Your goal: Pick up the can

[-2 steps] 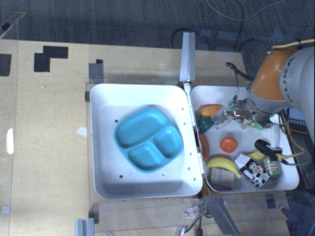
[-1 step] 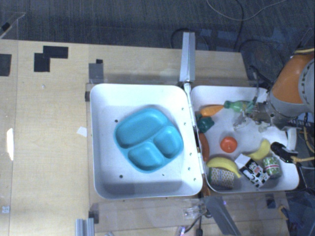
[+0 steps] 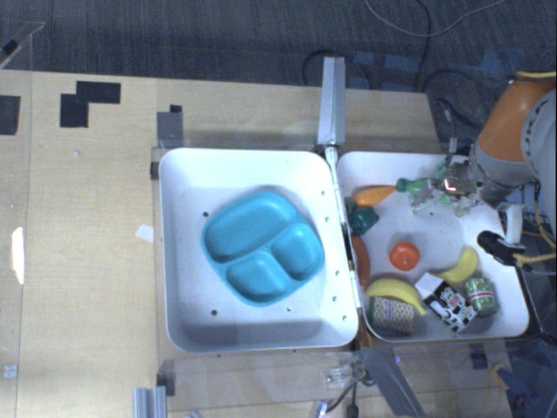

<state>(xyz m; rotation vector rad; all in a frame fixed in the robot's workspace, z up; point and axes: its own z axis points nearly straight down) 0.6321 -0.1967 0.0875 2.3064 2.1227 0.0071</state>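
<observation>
The can is small, with a green and white label, and stands in the front right corner of the right bin. A yellow banana lies just behind it, and a black and white box rests against its left side. My gripper hangs over the back of the right bin, well behind the can and a little to its left. Nothing from the bin is visibly in it.
The right bin also holds a carrot, a dark green piece, a small green item by the gripper, a red-orange ball, and a second banana on a netted object. A blue divided plate lies in the left bin.
</observation>
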